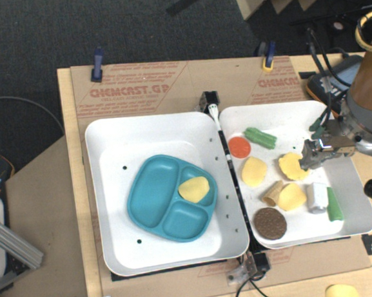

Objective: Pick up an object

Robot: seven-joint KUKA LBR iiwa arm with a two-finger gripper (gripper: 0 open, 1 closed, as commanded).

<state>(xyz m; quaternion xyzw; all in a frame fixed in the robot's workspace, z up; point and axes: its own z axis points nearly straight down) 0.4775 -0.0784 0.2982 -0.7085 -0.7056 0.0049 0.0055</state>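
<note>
Gripper [307, 155] over a yellow piece [291, 166] near the right bin's [280, 110] right edge.
Its fingertips touch the lumpy, pale yellow piece; whether they grip it I cannot tell.

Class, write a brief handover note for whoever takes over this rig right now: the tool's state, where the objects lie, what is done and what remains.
Tool: low over the right shallow white bin, at the yellow irregular food piece; grip state cannot be told.
Right bin also holds a green pickle-shaped piece, orange-red round disc, pale yellow round piece, yellow wedge with tan end, brown round cookie, white block and green stick.
Left shallow white bin: teal divided plastic plate carrying a yellow oval piece.
Done: nothing visibly lifted.
Left: grasp and lift one object.
</note>
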